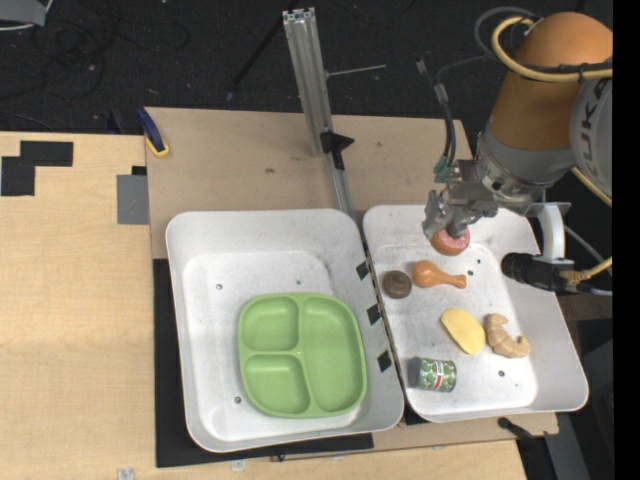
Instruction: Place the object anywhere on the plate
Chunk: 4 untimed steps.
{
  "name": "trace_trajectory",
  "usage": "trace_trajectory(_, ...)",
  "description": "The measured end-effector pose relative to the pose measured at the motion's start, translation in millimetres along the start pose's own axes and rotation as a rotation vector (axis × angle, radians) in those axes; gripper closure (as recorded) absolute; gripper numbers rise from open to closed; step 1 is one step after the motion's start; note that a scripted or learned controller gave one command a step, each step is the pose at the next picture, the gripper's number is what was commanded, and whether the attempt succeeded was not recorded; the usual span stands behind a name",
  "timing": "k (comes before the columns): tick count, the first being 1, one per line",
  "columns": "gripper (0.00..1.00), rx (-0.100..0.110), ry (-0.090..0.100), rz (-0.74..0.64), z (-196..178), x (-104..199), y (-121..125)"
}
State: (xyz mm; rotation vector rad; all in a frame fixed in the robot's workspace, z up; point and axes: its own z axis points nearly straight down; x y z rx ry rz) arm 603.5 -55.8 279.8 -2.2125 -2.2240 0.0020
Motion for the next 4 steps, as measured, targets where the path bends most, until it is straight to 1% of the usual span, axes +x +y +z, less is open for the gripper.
trace_trajectory(1, 1.00, 0.002, -0.001, 0.001, 13.1, 42.5, 4.6)
trace_trajectory(2, 1.00, 0.003, -0.001, 0.001, 31.8, 92.0, 9.2)
trace_trajectory(3, 1.00, 0.003, -0.001, 0.000, 48.0, 146.0, -0.5)
trace_trajectory(4, 0.00, 0.001, -0.003, 0.003, 47.0, 144.0, 0.0)
